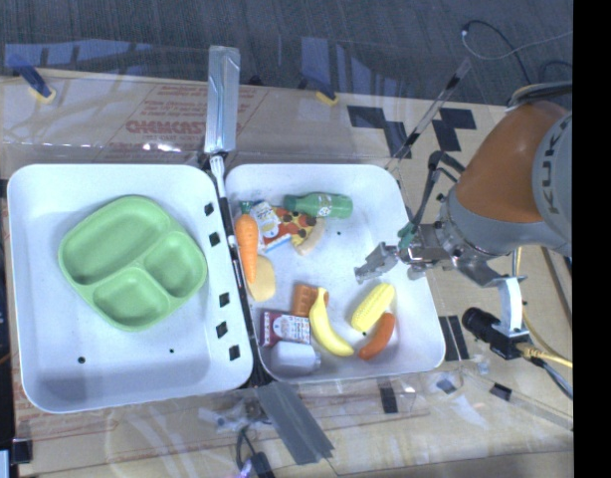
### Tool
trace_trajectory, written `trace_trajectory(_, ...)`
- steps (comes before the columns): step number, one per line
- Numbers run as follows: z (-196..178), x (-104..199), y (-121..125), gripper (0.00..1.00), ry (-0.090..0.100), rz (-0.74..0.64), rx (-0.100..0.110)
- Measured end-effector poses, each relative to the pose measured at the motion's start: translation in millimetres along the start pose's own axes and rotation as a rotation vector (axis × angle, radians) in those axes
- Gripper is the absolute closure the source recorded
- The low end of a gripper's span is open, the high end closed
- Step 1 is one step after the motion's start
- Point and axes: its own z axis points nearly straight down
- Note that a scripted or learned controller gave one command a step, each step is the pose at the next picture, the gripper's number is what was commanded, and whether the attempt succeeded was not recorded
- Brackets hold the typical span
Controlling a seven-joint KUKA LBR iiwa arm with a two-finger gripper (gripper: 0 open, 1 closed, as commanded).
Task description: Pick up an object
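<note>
The right bin [390, 192] holds several toy foods: a green bottle [318, 205], an orange carrot [247, 247], a pizza slice [305, 233], a small colourful carton [273, 221], a yellow banana [327, 330], a corn cob [372, 307], a red-orange sausage [378, 335], a red box [286, 328] and a pale potato-like piece [263, 281]. My gripper [375, 265] hangs over the bin's right part, just above the corn cob, its fingers pointing left. Nothing sits between them.
The left bin [37, 357] carries a green divided plate [132, 261]. A grey metal strip [222, 98] stands at the back between the bins. The arm's orange band [514, 162] and wrist overhang the right bin's right rim.
</note>
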Motion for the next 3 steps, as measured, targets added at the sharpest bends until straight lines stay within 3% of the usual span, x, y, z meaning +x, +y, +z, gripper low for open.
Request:
trace_trajectory(1,118,55,-8,0.0,-0.003,0.0,-0.014)
trace_trajectory(2,119,92,-14,0.0,-0.003,0.063,-0.016)
trace_trajectory(3,56,60,24,0.0,-0.001,-0.084,-0.003)
